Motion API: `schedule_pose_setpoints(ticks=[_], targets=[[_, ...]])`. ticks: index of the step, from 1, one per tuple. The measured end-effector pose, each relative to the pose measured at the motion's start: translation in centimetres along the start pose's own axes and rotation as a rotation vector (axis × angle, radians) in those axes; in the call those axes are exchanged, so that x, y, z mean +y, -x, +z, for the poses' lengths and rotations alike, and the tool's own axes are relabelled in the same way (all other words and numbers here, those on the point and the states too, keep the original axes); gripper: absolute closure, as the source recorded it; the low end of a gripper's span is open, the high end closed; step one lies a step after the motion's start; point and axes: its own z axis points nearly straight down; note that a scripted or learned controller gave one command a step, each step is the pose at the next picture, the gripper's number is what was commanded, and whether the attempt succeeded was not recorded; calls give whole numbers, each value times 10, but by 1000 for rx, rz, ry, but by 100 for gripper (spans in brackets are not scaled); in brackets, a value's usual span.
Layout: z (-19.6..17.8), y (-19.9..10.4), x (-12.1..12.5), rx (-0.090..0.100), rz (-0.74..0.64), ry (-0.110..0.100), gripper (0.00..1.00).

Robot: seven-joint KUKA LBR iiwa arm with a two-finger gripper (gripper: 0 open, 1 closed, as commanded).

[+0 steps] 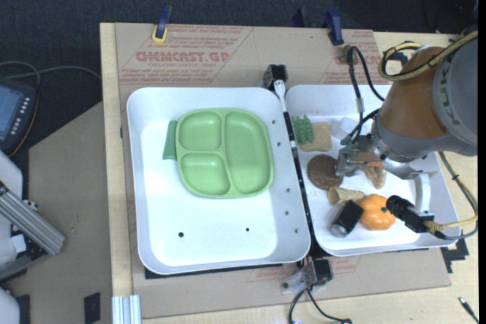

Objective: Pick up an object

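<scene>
Arm low over the right bin point(395, 240); gripper point(357, 161) sits among the clutter, above a brown disc point(322, 172). Jaws' state: cannot tell. Orange object point(376, 212) and black cylinder point(346, 218) lie nearby. Left bin point(152, 186) holds a green divided plate point(225, 152). Nothing visibly lifted; the pick looks not yet done.

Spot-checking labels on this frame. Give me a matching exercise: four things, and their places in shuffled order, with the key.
Things:
1. green divided plate
2. orange object
3. brown disc
4. hand

Places:
A. right bin, near its front edge
B. left bin
C. over the middle of the right bin
D. right bin, close to the divider between the bins

Pairs: 1-B, 2-A, 3-D, 4-C
</scene>
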Motion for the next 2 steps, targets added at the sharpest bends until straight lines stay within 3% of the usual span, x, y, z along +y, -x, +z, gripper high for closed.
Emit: schedule_pose_setpoints(ticks=[2], targets=[[-87, 0, 5, -1, -3, -3, 100]])
